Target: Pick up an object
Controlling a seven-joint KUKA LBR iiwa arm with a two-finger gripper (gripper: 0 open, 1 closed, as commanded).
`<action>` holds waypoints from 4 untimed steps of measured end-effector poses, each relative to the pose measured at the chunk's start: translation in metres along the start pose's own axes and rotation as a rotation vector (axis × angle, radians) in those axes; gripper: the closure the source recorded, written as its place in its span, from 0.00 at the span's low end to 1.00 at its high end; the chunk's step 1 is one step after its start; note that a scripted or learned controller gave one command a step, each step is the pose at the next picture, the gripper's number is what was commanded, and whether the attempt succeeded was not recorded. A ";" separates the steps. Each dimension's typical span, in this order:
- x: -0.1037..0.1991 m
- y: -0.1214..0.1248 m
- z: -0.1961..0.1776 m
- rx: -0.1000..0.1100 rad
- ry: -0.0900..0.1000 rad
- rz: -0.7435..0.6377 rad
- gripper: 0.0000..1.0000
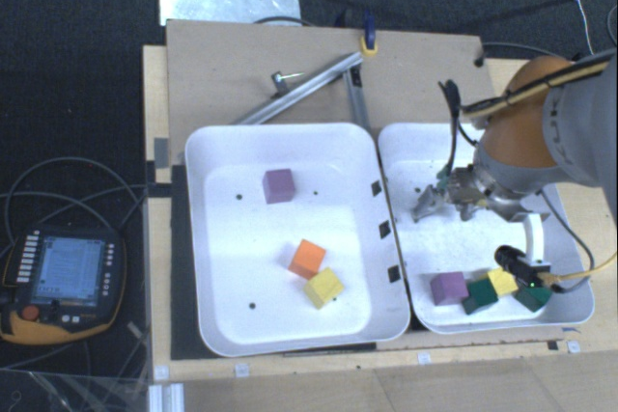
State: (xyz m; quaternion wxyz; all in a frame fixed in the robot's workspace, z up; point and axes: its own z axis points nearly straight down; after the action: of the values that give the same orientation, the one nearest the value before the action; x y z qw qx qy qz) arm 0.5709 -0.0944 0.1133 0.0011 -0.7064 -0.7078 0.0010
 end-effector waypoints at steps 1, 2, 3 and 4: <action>0.000 0.002 -0.013 -0.006 0.000 -0.003 1.00; -0.002 0.002 -0.057 -0.009 -0.001 -0.002 1.00; -0.002 0.004 -0.100 -0.009 -0.001 -0.003 1.00; 0.049 0.009 -0.095 -0.006 0.001 -0.008 1.00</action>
State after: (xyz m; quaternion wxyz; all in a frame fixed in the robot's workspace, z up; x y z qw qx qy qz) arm 0.5805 -0.0458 0.2083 -0.0004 -0.7035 -0.7107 -0.0014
